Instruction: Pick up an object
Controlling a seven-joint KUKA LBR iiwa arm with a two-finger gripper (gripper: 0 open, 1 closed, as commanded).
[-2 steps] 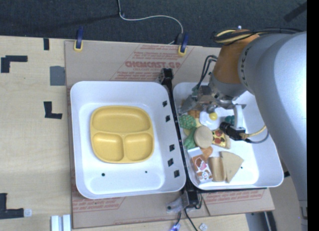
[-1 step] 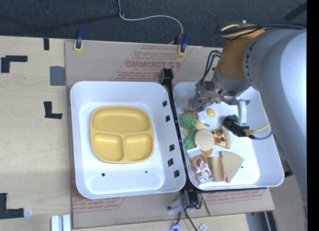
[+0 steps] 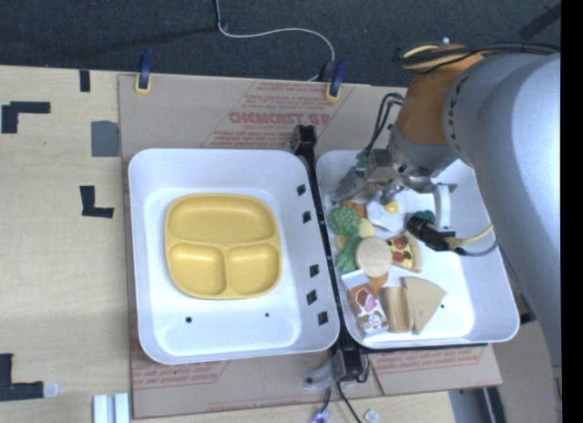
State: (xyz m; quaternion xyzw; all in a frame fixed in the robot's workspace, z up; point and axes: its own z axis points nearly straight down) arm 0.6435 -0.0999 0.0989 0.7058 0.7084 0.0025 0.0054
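Observation:
Several toy foods lie in the right bin (image 3: 487, 307): a green broccoli piece (image 3: 344, 221), a round cream bun (image 3: 373, 254), a tan wedge (image 3: 422, 300), a brown roll (image 3: 395, 308), a red and white packet (image 3: 367, 305) and a small pizza-like piece (image 3: 401, 250). My gripper (image 3: 381, 191) hangs low over the far left part of this bin, just above the broccoli and a yellow piece (image 3: 392, 205). The grey arm with its orange band (image 3: 435, 107) covers the bin's far right corner.
The left bin (image 3: 150, 193) holds a yellow three-compartment tray (image 3: 222, 243). A black divider (image 3: 314, 230) runs between the bins. Both bins sit on a cardboard sheet (image 3: 255, 111) held by two clamps. A white cable trails across the dark floor at the back.

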